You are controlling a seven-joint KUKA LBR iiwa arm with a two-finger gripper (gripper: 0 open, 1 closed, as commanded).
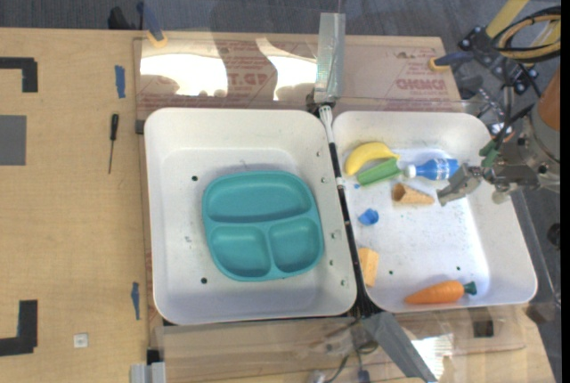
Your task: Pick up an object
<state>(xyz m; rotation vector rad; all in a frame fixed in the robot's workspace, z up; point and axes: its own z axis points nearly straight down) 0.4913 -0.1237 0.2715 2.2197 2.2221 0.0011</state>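
In the right bin lie a yellow banana, a green piece, a small clear bottle with a blue label, a tan wedge, a small blue piece, an orange-yellow wedge and a toy carrot. My gripper hangs low over the right bin, just right of the tan wedge and below the bottle's right end. Nothing is visibly held in it.
A teal divided plate sits in the left bin. A clear upright panel stands behind the bins' shared wall. Cables and the arm crowd the right bin's far right edge.
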